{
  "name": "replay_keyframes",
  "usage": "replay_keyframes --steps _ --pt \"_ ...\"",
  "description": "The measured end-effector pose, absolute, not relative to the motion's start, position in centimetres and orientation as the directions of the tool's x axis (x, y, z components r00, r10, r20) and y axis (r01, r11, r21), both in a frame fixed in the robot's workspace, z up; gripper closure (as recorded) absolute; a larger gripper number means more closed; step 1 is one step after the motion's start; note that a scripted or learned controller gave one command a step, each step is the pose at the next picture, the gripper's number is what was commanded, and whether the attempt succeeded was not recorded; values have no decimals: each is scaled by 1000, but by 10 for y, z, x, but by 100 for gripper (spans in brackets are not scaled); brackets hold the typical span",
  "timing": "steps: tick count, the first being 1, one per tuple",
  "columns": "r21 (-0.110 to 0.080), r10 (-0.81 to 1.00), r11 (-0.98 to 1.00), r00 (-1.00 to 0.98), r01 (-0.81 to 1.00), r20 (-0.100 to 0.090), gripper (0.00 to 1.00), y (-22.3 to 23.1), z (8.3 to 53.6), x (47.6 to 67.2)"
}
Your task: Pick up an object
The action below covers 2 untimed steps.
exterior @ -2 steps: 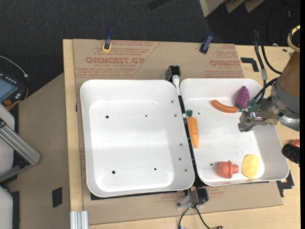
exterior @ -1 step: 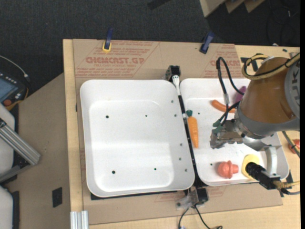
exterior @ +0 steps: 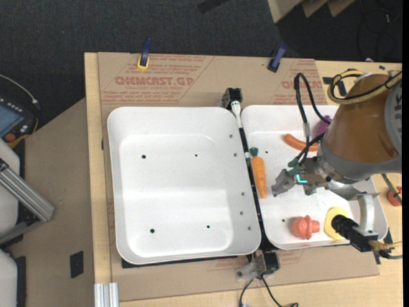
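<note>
My gripper (exterior: pixel 282 185) hangs low over the middle of the right bin (exterior: pixel 276 123), just right of an orange carrot (exterior: pixel 258 175) that lies along the bin's left wall. Nothing shows in its grip. A small orange sausage-shaped piece (exterior: pixel 296 141) lies behind the gripper, partly hidden by the arm. A red and pink toy (exterior: pixel 305 227) rests near the bin's front edge. To the right of the toy sits a yellow round object (exterior: pixel 333 220).
The left bin (exterior: pixel 128 171) stands beside the right one, with a black divider rail (exterior: pixel 246 158) between them. The arm's orange-banded body (exterior: pixel 361 130) covers the right bin's far right side. Blue clamps (exterior: pixel 145 51) hold the cardboard at the back.
</note>
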State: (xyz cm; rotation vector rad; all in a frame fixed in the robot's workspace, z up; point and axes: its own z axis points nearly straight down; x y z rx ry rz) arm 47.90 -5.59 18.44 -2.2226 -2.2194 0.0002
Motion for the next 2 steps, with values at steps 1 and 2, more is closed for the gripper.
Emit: replay_keyframes --steps 1,2 --pt "-1 1000 -1 1 1000 0 0 -56 184 479" --pt "4 1000 -2 2 1000 -2 0 -76 206 480"
